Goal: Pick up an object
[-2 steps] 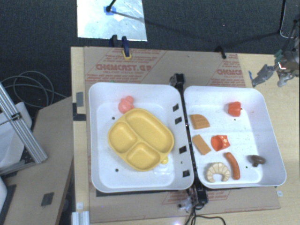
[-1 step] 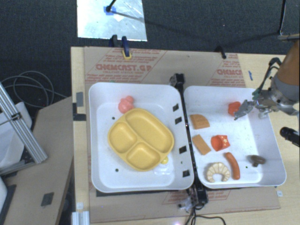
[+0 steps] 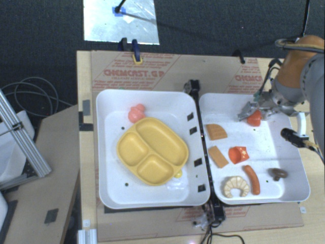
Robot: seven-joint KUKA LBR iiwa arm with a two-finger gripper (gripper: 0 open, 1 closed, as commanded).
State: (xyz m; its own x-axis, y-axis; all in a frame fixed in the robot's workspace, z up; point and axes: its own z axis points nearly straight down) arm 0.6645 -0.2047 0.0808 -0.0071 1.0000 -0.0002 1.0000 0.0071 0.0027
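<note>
Gripper (image 3: 253, 114), at the far side of the right bin (image 3: 297, 192), closes on a small red piece (image 3: 255, 119) that shows between its fingers just above the bin floor; the grey arm (image 3: 304, 70) with its orange band enters from the right. Left bin (image 3: 109, 136): a pink item (image 3: 136, 113) lies at the far side, touching the far edge of a yellow divided plate (image 3: 152, 149) that sits tilted at centre. Right bin, left to right: a tan wedge (image 3: 216, 131), a tan block (image 3: 218, 156) nearer, a croissant (image 3: 236, 186) at the near wall, a red-orange cube (image 3: 238, 154), a sausage (image 3: 252, 179) just beside the croissant, and a brown mushroom (image 3: 277, 174) near the right wall.
</note>
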